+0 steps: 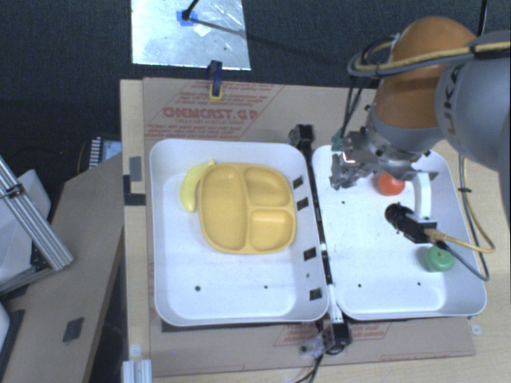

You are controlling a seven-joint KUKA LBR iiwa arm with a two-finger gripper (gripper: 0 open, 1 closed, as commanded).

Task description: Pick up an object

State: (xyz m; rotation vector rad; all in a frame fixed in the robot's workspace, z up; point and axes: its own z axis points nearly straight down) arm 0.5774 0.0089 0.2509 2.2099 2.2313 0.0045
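Low over the upper left corner of the right bin (375, 286), close to the wall between both bins: the gripper (345, 170) (impossible to tell how far open, or whether holding anything). Just beside it, to the right, an orange object (390, 185). Near the right rim, a green object (437, 259). Bare floor in the lower left part. In the left bin (239, 294), a yellow divided plate (243, 207), with a banana (190, 187) against its left edge.
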